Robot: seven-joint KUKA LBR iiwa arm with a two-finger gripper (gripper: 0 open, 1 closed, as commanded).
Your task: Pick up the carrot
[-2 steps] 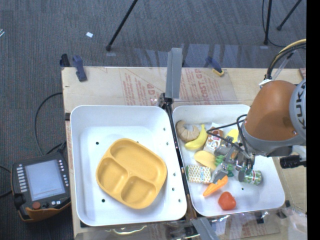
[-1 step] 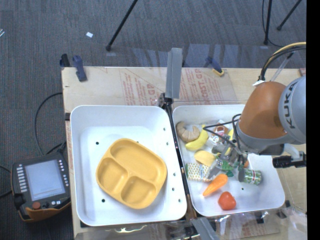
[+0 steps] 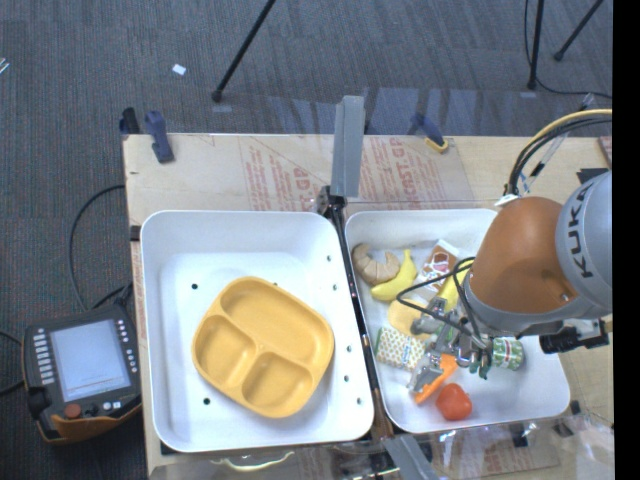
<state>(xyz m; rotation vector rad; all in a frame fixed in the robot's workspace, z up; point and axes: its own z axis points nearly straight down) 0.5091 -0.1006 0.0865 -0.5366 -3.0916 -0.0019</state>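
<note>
Gripper (image 3: 438,366) low over carrot (image 3: 432,381), grip unclear, wooden bench (image 3: 240,173), dark carpet (image 3: 100,58)

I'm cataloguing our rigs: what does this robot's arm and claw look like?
A thick rounded grey arm bearing dark KUKA lettering, with a glossy orange band above the wrist. Black and yellow cables loop over it. The small metallic claw carries thin dark wires.

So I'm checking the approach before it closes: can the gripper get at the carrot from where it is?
Probably yes. The gripper sits right over the carrot in the right bin, nothing lying on it. The tomato crowds one end and might get nudged.
</note>
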